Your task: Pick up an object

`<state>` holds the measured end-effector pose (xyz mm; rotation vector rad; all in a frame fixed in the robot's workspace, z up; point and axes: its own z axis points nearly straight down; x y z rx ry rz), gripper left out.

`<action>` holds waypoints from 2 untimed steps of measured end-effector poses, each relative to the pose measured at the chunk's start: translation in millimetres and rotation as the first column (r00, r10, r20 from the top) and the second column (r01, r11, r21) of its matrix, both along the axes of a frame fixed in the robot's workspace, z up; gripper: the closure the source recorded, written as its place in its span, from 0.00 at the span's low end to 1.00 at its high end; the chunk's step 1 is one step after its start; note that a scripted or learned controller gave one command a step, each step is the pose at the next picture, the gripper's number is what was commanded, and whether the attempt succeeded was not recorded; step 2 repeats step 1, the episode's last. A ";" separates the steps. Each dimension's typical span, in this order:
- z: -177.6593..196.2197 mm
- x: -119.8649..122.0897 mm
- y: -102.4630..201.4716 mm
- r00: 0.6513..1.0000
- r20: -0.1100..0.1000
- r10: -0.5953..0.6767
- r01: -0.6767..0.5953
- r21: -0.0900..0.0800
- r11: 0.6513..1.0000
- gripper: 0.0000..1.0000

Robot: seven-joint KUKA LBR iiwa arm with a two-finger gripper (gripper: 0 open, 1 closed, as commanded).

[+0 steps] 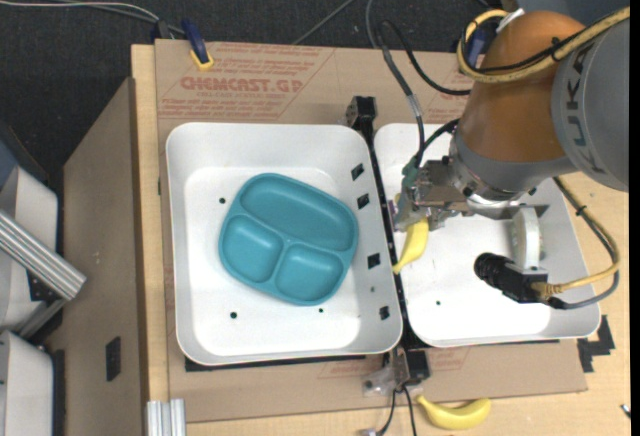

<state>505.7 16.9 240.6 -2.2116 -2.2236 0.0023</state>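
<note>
A yellow banana (411,247) lies against the left wall of the right bin (470,324), close to the divider between the two bins. My gripper (418,211) hangs right above the banana's upper end, under the grey and orange arm that covers most of that bin. The gripper's body hides where it meets the banana, so contact cannot be made out. A teal divided plate (288,237) rests in the middle of the left bin (200,324), well apart from the gripper.
A second banana (456,412) lies outside the bins at the bench's front edge. Black clips sit along the divider (372,224) between the bins. Cables run across the cardboard behind the bins.
</note>
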 end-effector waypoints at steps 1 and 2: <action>-12.4 -12.4 53.4 1.000 0.000 0.000 0.000 -0.001 1.000 1.00; -12.4 -12.4 53.4 1.000 0.000 0.000 0.000 -0.001 1.000 1.00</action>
